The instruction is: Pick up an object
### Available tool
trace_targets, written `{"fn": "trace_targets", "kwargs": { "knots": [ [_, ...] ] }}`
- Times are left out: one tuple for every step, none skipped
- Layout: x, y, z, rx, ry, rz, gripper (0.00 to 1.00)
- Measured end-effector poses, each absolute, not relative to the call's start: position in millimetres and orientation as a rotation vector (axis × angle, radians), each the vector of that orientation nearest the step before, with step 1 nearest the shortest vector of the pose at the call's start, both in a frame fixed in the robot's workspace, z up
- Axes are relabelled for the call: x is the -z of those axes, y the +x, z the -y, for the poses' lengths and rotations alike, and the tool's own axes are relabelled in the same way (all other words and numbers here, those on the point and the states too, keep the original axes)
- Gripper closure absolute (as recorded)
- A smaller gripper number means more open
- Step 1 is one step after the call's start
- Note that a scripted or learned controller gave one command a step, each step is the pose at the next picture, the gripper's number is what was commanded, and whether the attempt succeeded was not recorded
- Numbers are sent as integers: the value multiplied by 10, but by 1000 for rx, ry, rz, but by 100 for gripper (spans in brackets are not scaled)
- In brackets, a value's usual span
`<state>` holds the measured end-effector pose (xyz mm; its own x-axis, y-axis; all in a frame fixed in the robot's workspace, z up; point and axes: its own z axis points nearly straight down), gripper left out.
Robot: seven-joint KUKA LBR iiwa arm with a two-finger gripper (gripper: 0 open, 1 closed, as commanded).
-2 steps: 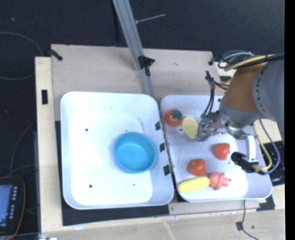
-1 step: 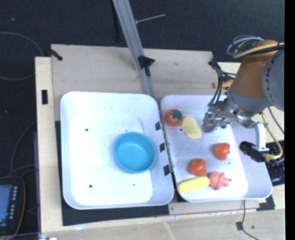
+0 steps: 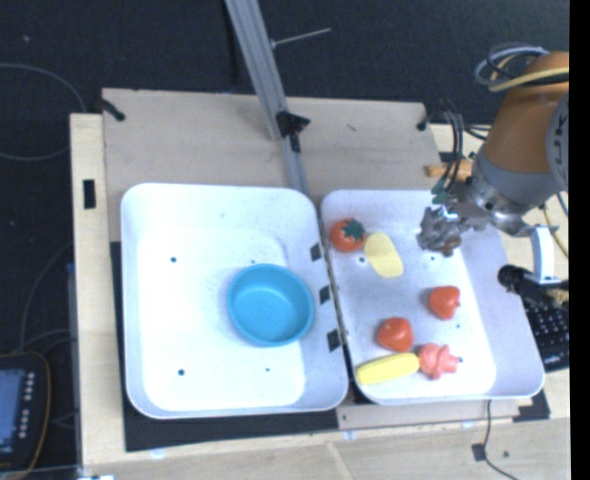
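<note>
Right now the gripper [image 3: 439, 232] hangs over the right bin's [image 3: 505, 363] upper part, right of centre in frame; whether it is wide or narrow I cannot tell. Nearest lies the pale yellow piece [image 3: 383, 255], beside the tomato [image 3: 348, 235]. Descending between toys risks grasping nothing or nudging one aside.

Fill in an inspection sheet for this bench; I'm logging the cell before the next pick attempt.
Surface: wooden bench bearing the left bin and right bin.
Job's things: right bin holds a tomato, pale yellow piece, two red pieces, a yellow banana, a pink toy.
Clutter: blue bowl in left bin.
Grippers: gripper over right bin's far end, holding nothing visible.
Cables: dark cable on floor.
Surroundings: metal pole, screen.
</note>
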<state>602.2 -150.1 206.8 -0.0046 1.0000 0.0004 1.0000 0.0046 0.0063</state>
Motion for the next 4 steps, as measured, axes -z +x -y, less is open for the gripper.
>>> {"fn": "trace_targets", "kwargs": {
  "knots": [
    [-2243, 6034, 1509, -5, 2214, -2225, 100],
    [-2371, 5999, 1022, -3, 2215, -2234, 100],
    [-2332, 6085, 508, 1, 2215, -2233, 100],
    [-2298, 6096, 59, 7, 2219, -2236, 100]
  ]
}}
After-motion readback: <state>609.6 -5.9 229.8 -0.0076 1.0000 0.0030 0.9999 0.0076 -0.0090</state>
